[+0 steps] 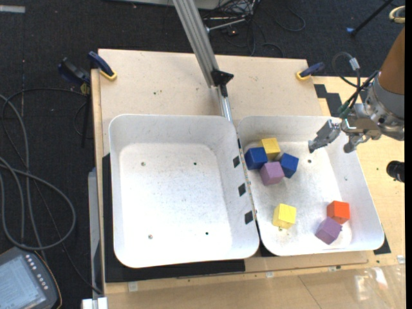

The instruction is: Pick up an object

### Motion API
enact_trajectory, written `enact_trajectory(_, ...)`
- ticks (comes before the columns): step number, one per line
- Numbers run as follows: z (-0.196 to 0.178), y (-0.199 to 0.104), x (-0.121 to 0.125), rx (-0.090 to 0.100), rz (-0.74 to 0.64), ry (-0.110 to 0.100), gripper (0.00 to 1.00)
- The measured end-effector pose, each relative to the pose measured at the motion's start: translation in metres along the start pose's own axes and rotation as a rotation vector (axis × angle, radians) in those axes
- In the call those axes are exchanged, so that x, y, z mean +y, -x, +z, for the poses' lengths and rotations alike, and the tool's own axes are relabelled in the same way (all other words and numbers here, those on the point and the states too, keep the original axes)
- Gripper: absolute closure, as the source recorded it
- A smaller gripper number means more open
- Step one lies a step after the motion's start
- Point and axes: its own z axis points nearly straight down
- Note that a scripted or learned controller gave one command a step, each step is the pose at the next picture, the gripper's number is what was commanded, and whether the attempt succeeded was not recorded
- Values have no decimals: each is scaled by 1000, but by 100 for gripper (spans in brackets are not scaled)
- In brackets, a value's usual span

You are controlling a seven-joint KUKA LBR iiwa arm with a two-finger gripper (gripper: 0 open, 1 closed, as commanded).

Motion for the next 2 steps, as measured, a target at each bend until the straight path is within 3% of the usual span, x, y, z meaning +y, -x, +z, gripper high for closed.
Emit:
enact_trajectory(1,-2,0,1,-1,1,4,0)
enact_trajectory(2,41,2,-1,-1,3,0,0)
